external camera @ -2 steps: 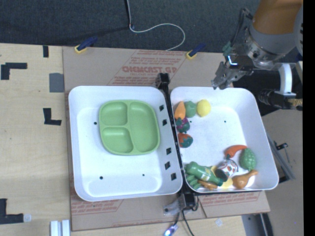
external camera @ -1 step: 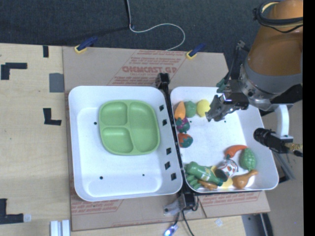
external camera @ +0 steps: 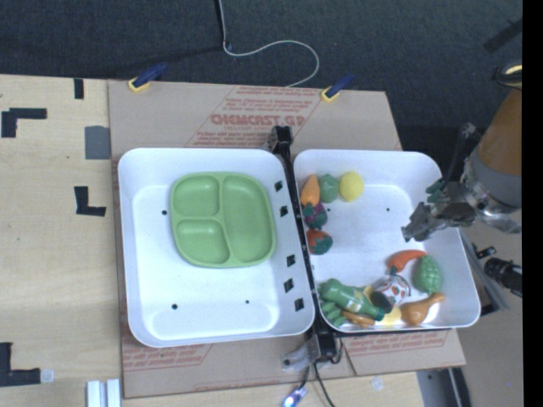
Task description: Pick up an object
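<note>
In the camera view, two white bins sat side by side on a cardboard sheet [external camera: 254, 117] laid over the tabletop [external camera: 51, 227]. The left bin [external camera: 144, 312] held a green divided plate [external camera: 224, 219], lying flat near its middle. The right bin [external camera: 382, 168] held the toys: an orange carrot-like piece [external camera: 310, 188] and a yellow ball [external camera: 351, 186] near the top left corner, a dark green and red piece [external camera: 317, 230] below them along the divider, and a crowded heap in the lower part, with a green toy [external camera: 338, 295], a leafy green piece [external camera: 428, 273] and an orange-brown piece [external camera: 417, 310]. The arm [external camera: 505, 155] reached in from the right, its gripper [external camera: 424, 219] over the right bin's right side, just above the heap. Its dark fingers appeared slightly spread with nothing between them.
</note>
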Tool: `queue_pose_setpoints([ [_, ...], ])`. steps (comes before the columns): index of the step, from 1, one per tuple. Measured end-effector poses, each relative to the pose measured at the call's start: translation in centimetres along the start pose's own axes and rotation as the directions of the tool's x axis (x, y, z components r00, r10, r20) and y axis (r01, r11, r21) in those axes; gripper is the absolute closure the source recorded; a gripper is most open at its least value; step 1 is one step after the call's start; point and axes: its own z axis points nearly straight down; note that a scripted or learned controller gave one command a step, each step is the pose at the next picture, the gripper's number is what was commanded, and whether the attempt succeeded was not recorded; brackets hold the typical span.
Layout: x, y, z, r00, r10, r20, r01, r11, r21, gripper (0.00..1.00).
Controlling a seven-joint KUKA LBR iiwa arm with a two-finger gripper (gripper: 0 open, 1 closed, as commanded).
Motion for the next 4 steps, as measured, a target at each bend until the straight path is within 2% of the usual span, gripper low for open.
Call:
queue_pose_setpoints([
  [1, 7.2, 5.2, -16.0, 1.0, -0.021, 0.0, 0.021, 0.999, -0.028, 1.0],
  [2, 12.9, 2.2, -17.1, 1.0, -0.017, -0.003, 0.017, 1.0, -0.009, 1.0],
  [3, 18.4, 2.3, -21.6, 1.0, -0.016, -0.002, 0.016, 1.0, -0.013, 1.0],
  [4, 16.6, -1.4, -12.3, 1.0, -0.009, 0.0, 0.009, 1.0, 0.004, 1.0],
])
